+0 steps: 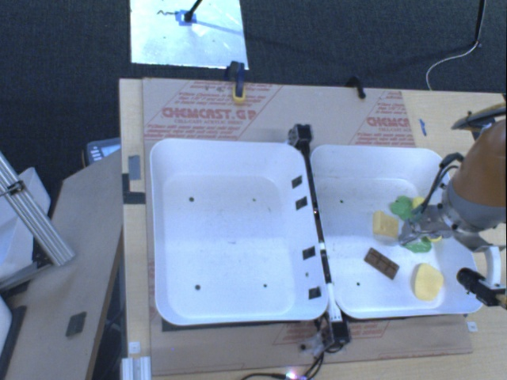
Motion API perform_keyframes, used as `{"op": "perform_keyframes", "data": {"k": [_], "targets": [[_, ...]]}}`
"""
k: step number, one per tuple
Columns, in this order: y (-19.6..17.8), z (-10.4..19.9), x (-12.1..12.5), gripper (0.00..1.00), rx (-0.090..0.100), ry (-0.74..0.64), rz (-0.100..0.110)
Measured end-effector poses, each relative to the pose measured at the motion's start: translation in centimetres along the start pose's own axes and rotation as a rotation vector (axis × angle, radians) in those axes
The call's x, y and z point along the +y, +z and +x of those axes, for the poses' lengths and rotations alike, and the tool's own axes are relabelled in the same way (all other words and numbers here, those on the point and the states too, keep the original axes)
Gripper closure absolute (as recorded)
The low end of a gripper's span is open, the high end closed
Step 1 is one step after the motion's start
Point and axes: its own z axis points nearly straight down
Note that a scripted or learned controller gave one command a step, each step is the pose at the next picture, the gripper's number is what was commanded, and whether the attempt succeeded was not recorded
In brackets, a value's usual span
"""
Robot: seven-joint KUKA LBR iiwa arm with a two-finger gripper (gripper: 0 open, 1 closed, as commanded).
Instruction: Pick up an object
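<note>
Gripper low in right bin, over green item beside yellow block; finger state unclear; brown bar nearby

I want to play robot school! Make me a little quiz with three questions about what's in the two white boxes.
1. True or false: the flat brown rectangular block lies in the left white bin.
2. The grey arm's gripper is low over which bin? A) left B) right
3. Fill in: the green soft-looking object lies right next to the pale yellow ____.

Another rounded yellow piece lies nearer the front of the right bin.

Key: 1 false, the block lies in the right bin; 2 B; 3 block.
</note>
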Motion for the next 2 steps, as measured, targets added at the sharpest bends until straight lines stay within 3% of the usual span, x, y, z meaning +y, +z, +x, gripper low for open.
{"op": "perform_keyframes", "data": {"k": [1,2], "targets": [[0.0,0.0,0.0,0.00,0.000,0.000,0.000],[1.7,-0.2,3.1,0.00,0.010,-0.008,0.001]]}}
